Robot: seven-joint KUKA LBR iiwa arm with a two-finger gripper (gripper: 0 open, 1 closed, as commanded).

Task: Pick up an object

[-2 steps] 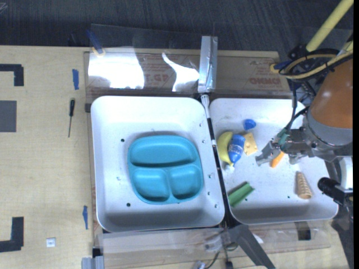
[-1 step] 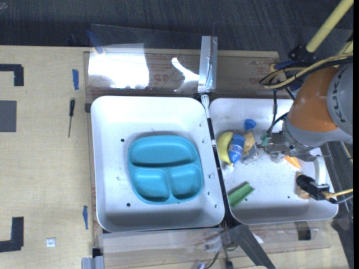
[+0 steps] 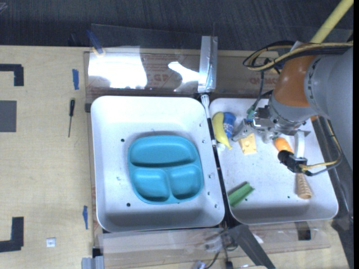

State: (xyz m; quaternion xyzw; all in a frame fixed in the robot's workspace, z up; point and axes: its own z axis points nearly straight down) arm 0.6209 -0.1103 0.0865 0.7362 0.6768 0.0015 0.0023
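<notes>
Gripper is positioned low over the right bin, beside the cheese wedge and banana; finger state cannot be determined, and nothing is seen held.

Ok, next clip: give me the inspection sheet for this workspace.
Surface: wooden bench with two white bins side by side.
Job's things: right bin holds a yellow banana, a cheese-like wedge, an orange piece, a green block and a cone.
Clutter: blue divided tray in the left bin.
Grippers: hand low over the right bin.
Cables: yellow and black loops by the arm.
Surroundings: dark floor.
</notes>
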